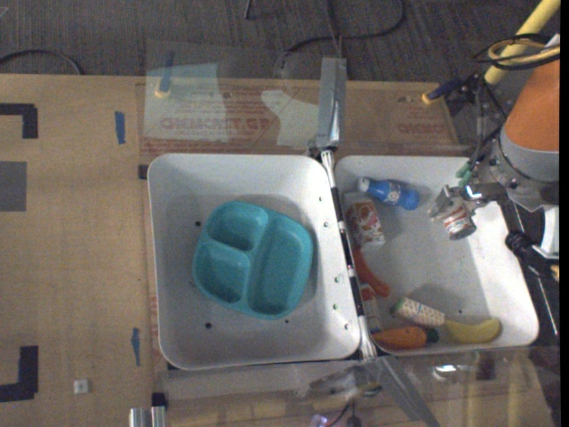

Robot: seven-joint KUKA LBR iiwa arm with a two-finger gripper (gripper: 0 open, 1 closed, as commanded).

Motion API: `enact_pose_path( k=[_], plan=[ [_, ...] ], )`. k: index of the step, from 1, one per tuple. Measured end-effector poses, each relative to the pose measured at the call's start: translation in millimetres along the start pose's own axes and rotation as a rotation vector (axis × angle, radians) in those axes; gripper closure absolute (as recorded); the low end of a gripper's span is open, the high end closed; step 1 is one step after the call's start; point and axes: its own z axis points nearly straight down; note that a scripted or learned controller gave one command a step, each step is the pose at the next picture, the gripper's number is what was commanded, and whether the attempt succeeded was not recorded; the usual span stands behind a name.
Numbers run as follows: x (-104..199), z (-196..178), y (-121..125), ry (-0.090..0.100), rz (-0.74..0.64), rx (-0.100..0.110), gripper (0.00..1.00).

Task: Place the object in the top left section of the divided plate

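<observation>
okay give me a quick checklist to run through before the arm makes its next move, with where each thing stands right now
1. Divided plate sits flat in the left bin: ok.
2. Top left section of the plate is free to receive an object: ok.
3. Gripper is over the right bin, near its upper right part: ok.
4. Gripper holds an object: cannot tell; something small and reddish shows at its tip, but the grip is unclear.
5. Objects left to pick in the right bin, such as the blue bottle, banana and carrot: ok.
6. Object already on the plate: not ok, not yet done.
</observation>
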Motion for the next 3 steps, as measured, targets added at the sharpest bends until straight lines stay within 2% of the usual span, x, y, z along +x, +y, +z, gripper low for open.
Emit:
enact_pose_path(
  k=[1, 2, 3],
  plan=[
    [96.2, -44.6, 52.7, 0.001, 0.017, -0.002, 1.00],
    [155.2, -68.3, 111.4, 0.000, -0.043, -0.003, 1.00],
    [227.2, -21.3, 118.3, 0.001, 0.176, 0.003, 1.00]
  ],
)
